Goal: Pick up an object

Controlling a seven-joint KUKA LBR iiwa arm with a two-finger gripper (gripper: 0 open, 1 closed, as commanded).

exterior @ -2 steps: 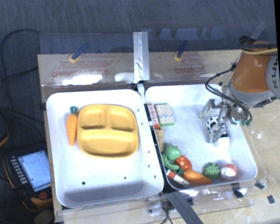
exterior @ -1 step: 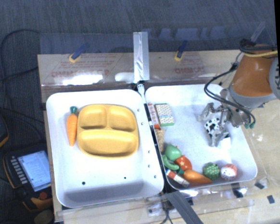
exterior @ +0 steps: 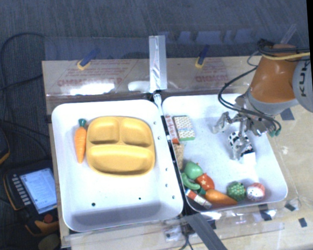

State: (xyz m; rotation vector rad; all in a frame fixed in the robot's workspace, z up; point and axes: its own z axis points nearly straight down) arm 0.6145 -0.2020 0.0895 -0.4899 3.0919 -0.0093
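My gripper (exterior: 240, 142) hangs low over the right half of the right bin (exterior: 273, 172), below the orange band of the arm (exterior: 271, 80). A small black-and-white thing with a white piece (exterior: 247, 155) just below it lies right under the gripper; whether it is held I cannot make out. Toy foods sit along the bin's front: a green vegetable (exterior: 192, 171), a red piece with a star (exterior: 204, 182), an orange carrot (exterior: 221, 197), a green broccoli (exterior: 236, 189) and a white-and-red ball (exterior: 254, 191). A small patterned box (exterior: 183, 127) lies at the bin's left wall.
The left bin (exterior: 114, 206) holds a yellow divided plate (exterior: 120, 144) and a second carrot (exterior: 81, 142) beside it. A metal post (exterior: 157, 62) stands behind the divider between the bins. Cables run near the arm at the back right.
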